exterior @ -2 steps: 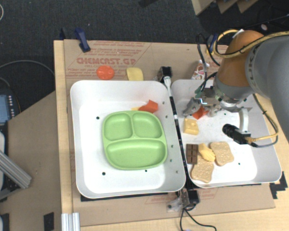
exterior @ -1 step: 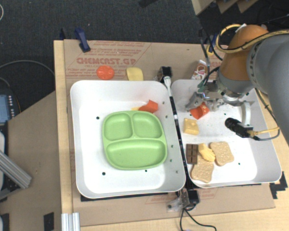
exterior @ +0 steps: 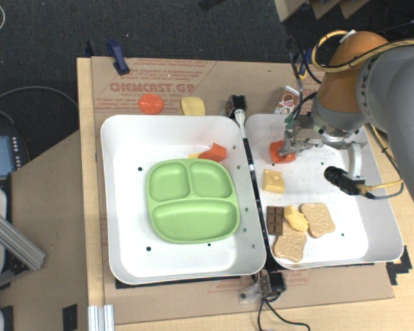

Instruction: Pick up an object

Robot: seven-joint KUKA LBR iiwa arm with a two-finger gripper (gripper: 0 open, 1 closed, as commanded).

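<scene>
The grey arm with its orange band [exterior: 348, 71] reaches into the right white bin [exterior: 372, 250], and its two-finger gripper [exterior: 290, 143] is down at the bin's far left part. Directly beneath the fingertips sits a small red-orange block [exterior: 281, 153]; the fingers appear to straddle its upper edge, but whether they are clamped on it or merely touching cannot be told from this angle.

Just nearer the camera than the gripper lies a pale yellow cheese-like wedge [exterior: 274, 181]. Further toward the camera sit a dark brown chocolate-bar piece [exterior: 275, 220], a yellow lump [exterior: 297, 220] and two tan toast-shaped slices [exterior: 318, 219], close together.

To the gripper's left, across the bin divider, the left white bin [exterior: 124, 150] holds a green three-compartment plastic plate [exterior: 192, 200] with an orange wedge [exterior: 214, 152] just beyond its far rim.
</scene>
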